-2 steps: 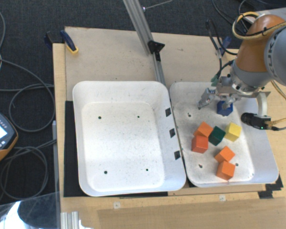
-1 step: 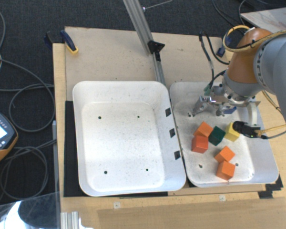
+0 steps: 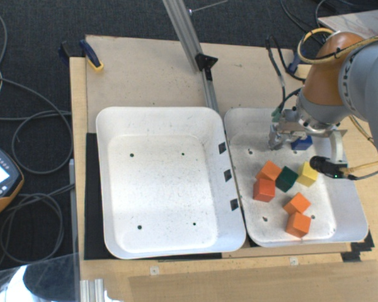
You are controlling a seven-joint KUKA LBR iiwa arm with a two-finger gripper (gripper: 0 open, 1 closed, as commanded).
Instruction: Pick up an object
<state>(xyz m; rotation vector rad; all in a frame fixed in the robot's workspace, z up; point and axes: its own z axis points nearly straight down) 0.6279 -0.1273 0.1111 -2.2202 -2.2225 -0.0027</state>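
Blocks were the target here: small coloured cubes sitting in the right white bin [image 3: 340,222], lower right of the frame. Orange ones [image 3: 269,172], [image 3: 297,202], [image 3: 297,224], a red one [image 3: 263,190], a dark green one [image 3: 286,178] and a yellow one [image 3: 307,174]. Probably light and rigid with flat faces, so squeezing two opposite sides should work. The pincer [image 3: 283,134] hung over the bin's upper part, near a blue thing [image 3: 300,143]; honestly couldn't tell if it was apart or together. Left white bin [image 3: 157,121] sat alongside.
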